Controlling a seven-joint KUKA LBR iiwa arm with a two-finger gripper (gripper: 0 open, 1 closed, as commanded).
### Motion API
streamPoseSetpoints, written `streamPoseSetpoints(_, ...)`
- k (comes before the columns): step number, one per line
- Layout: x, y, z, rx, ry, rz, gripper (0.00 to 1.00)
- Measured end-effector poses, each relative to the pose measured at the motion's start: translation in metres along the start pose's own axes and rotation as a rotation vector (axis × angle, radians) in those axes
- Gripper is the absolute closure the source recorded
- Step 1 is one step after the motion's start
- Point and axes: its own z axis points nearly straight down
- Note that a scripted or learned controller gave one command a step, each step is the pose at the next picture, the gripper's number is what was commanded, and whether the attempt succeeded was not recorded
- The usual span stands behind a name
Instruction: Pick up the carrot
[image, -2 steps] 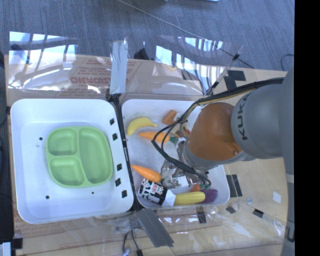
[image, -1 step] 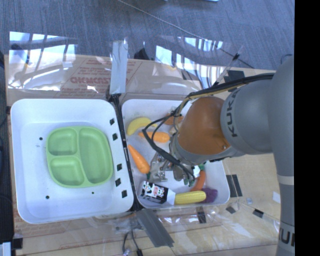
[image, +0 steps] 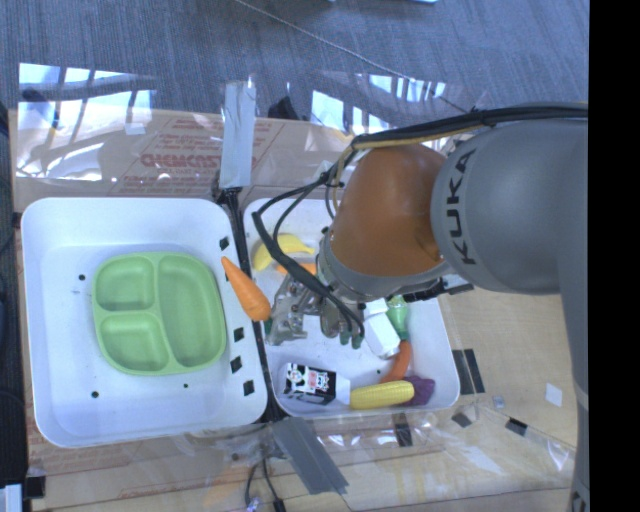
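While the carrot (image: 246, 289) lies across the divide between the two bins, I see the fingers (image: 291, 318) just right of it, their state impossible to tell.

A: What does the arm (image: 480, 210) hide?

B: Most of the right bin (image: 440, 372). Its far half lies under the orange band, and the banana (image: 283, 246) beside that band shows just one end.

A: And the end effector (image: 310, 318)?

B: It sits in shadow just under the arm; I cannot tell how its fingers stand, nor whether they touch the carrot (image: 247, 289) beside them.

A: Anything else?

B: The green thing (image: 399, 316) and the orange thing (image: 402, 361) below the arm are partly covered. The purple thing (image: 424, 388) is tucked behind the corn (image: 380, 395), too little to name. The arm itself runs off the right edge.
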Motion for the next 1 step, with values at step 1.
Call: streamPoseSetpoints(1, -0.014, 0.0778, -0.0204, 0.005, 0.01, 0.349, 1.0)
